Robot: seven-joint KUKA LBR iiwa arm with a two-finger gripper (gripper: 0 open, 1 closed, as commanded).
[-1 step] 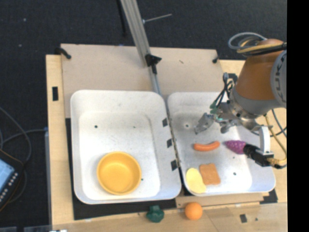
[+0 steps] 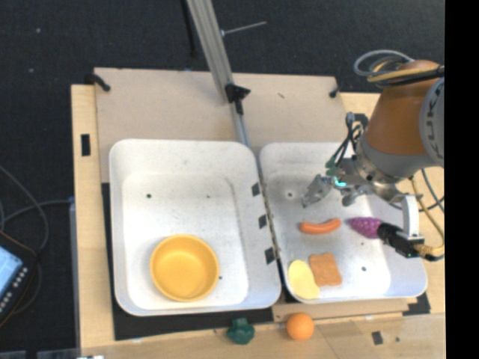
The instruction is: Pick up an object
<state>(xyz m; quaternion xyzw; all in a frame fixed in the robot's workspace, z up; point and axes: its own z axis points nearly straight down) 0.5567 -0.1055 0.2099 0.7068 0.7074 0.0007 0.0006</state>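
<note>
- Nearest the camera, at the bench's front edge, sat a small round orange ball (image 2: 300,326) with a dark green lumpy toy (image 2: 240,331) just to its 9 o'clock, both outside the bins.
- Inside the left white bin (image 2: 135,163) a round yellow plastic bowl (image 2: 185,267) stood upright toward the 6 o'clock end.
- At the 6 o'clock side of the right white bin (image 2: 288,163), a pale yellow oval piece (image 2: 302,279) lay touching a tan rectangular slice (image 2: 325,269) at its 3 o'clock.
- Nearer the bin's middle lay an orange sausage-shaped toy (image 2: 320,226), with a purple bumpy grape-like toy (image 2: 365,225) near it at 3 o'clock.
- From 3 o'clock the grey arm with its orange band (image 2: 400,122) reached over the right bin.
- Its two-finger gripper (image 2: 318,191) hung near the 11 o'clock side of the sausage toy; whether its fingers were spread or pressed together could not be told, and nothing showed between them.
</note>
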